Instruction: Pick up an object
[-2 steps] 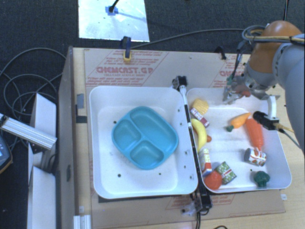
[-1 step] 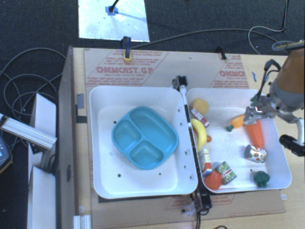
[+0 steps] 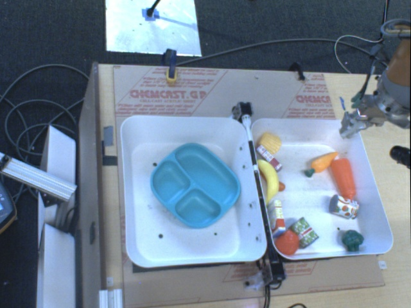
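Carrot (image 3: 343, 178) lies in right bin (image 3: 376, 201), near its right wall, apart from can (image 3: 345, 206) below. Gripper (image 3: 352, 123) hovers above the bin's upper-right corner; finger opening — cannot tell, nothing seen held. Best approach: descend over the carrot's middle, straddling its width. Open floor to its left; wall crowds right.

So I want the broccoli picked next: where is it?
In the camera view, the broccoli sits in the right bin's near right corner, just below the small can.
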`<state>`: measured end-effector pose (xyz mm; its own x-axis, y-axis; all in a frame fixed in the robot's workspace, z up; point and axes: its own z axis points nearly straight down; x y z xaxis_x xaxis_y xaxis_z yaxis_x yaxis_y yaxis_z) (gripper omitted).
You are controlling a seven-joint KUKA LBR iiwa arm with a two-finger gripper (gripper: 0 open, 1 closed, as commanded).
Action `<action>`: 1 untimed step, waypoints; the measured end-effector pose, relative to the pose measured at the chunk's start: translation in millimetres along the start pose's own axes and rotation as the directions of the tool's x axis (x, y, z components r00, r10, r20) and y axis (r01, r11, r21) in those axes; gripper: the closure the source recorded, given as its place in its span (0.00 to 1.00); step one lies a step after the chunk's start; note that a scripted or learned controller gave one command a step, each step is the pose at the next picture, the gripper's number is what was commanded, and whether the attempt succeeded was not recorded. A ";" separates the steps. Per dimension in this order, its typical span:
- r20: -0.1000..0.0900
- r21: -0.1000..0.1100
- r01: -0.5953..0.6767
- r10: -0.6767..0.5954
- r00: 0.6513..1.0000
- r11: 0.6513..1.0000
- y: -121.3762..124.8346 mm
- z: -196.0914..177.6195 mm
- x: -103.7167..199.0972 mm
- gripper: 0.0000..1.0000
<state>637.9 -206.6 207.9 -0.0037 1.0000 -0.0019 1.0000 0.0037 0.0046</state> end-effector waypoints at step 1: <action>0.000 0.001 0.000 0.000 1.000 1.000 -0.1 0.2 0.2 0.00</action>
<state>637.8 -206.4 207.7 -0.0039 1.0000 -0.0017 1.0000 0.0039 0.0038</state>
